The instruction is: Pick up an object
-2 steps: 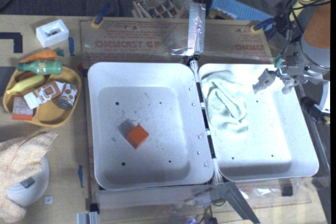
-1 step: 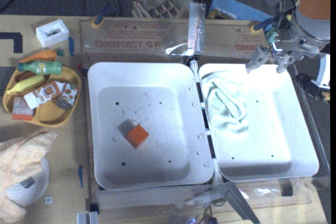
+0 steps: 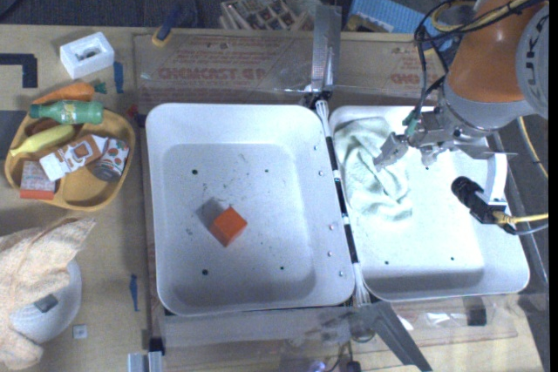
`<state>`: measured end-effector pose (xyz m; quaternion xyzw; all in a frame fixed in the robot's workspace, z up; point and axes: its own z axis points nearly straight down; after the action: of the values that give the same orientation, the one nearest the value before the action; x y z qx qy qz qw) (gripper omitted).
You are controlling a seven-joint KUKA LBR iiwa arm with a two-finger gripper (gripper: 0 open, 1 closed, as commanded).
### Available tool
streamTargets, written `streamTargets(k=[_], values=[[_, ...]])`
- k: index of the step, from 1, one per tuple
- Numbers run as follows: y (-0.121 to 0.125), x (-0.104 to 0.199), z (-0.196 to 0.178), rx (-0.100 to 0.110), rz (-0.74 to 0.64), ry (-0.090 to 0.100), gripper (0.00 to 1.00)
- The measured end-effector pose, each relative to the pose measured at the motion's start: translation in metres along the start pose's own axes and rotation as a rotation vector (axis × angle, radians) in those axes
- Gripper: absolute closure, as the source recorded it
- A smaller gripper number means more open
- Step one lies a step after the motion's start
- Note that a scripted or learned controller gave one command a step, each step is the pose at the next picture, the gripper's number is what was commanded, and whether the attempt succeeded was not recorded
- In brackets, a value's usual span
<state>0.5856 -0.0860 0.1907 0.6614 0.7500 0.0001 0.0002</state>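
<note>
table point(image 3: 105, 292) bears two bins; gripper point(image 3: 392, 148) low over cloth point(image 3: 370, 174) in right bin point(image 3: 453, 266); whether it pinches, cannot tell; nothing lifted yet.

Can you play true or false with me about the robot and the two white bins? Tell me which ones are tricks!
1. An orange block lies in the left bin. True.
2. The crumpled pale cloth lies in the left bin. False: it lies in the right bin.
3. The claw is over the right bin, right at the cloth. True.
4. The claw is holding up the orange block. False: the block rests on the floor of the left bin, far from the claw.
5. The wooden bowl of toy food sits inside the right bin. False: it sits on the bench, left of both bins.
</note>
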Motion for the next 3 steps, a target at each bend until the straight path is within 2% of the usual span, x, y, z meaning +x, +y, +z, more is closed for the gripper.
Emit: streamTargets(k=[1,2,3], values=[[-0.005,-0.019,0.1,-0.009,-0.049,-0.002,0.0],[-0.004,-0.021,0.089,-0.014,-0.045,-0.003,1.0],[0.012,-0.023,0.05,0.0,-0.031,0.0,1.0]])
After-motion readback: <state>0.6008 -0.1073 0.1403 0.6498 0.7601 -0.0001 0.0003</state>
